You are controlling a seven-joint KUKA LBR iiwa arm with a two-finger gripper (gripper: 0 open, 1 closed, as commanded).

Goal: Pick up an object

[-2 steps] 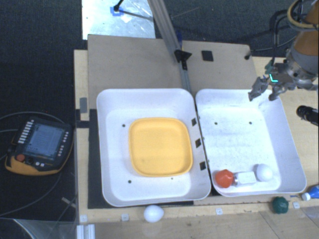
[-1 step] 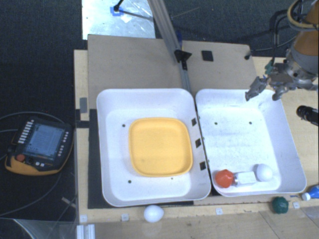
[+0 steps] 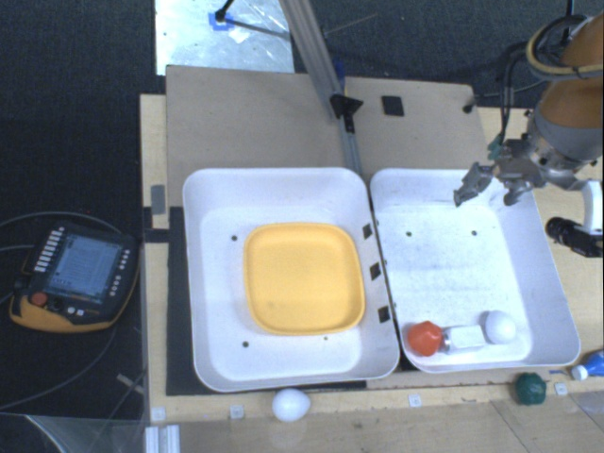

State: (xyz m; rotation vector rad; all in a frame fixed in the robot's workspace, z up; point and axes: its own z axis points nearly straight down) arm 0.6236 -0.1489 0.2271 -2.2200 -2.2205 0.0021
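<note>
Your claw (image 3: 491, 189) hangs spread and bare over the right bin's (image 3: 453, 243) far edge; red ball (image 3: 425, 338) lies near its front.

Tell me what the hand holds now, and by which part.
Nothing. The hand is open above the right bin, with nothing between its fingers.

Yellow plate (image 3: 305, 278) in white left bin (image 3: 212, 253); orange-red ball (image 3: 425, 338), white egg (image 3: 499, 327) in white right bin (image 3: 528, 253). Worktop (image 3: 255, 111) tan.
</note>
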